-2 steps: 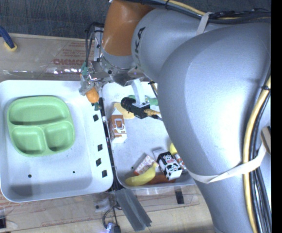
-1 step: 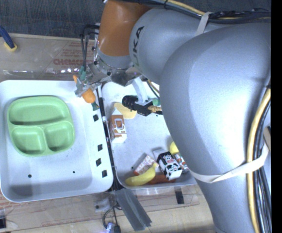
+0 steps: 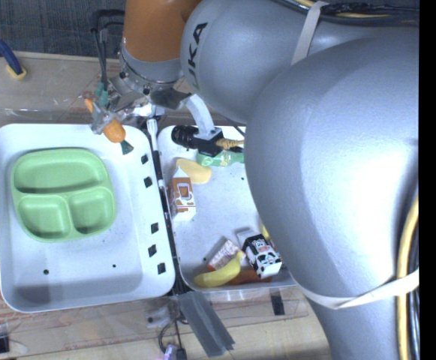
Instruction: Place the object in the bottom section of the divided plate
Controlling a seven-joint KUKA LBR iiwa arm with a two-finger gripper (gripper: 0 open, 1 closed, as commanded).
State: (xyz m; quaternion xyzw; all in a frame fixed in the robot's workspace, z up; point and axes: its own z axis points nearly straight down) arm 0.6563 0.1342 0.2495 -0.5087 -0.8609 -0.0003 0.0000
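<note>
My gripper (image 3: pixel 111 118): it hangs over the far right corner of the left bin (image 3: pixel 67 276). Its fingers look pinched on a small orange thing.
The orange thing (image 3: pixel 115 132): it looks like a toy carrot, with a dark green bit at its low end. It pokes out under my fingers, up in the air, just past the far right corner of the green plate.
The green plate (image 3: pixel 61 193): it lies flat in the left bin, nearer the left wall. It has one long part and two small parts. I cannot tell for sure which one counts as the bottom part.
How the carrot will feel: I think it is light and hard, like plastic. It is smooth and round, so it may slip or spin in my grip. It will not break if it falls.
Where to hold it: across the fat middle is best, I think. I seem to hold it near the top, so it may swing.
The right bin (image 3: pixel 225 201): it has a banana (image 3: pixel 216 276), a small brown box (image 3: pixel 182 196) and other toys in it.
What is left: the carrot is not on the plate yet.
</note>
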